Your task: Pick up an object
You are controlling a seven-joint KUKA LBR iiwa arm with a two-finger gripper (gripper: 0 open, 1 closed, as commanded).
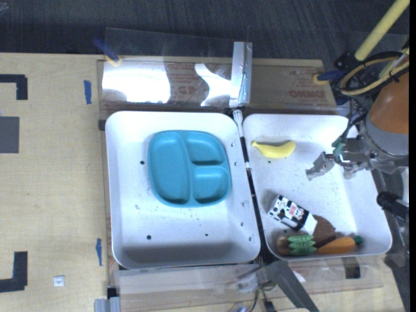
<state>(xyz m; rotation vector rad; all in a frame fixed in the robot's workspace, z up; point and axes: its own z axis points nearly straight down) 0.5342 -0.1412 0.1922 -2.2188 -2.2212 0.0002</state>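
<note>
Gripper (320, 166) position: above the right bin (364, 125), upper right area, reaching in from the right edge below the orange band (393, 106). Finger state: cannot be determined; the tip appears as a small grey shape with nothing visibly between the fingers. Right bin contents: yellow banana (273, 149) near the far left corner, apart from the gripper; black-and-white spotted carton (289, 212) lower centre; carrot (325, 244) with green top and a brown item (324, 227) at the near edge. Left bin (123, 194) contents: blue divided tray (190, 167), centred.
</note>
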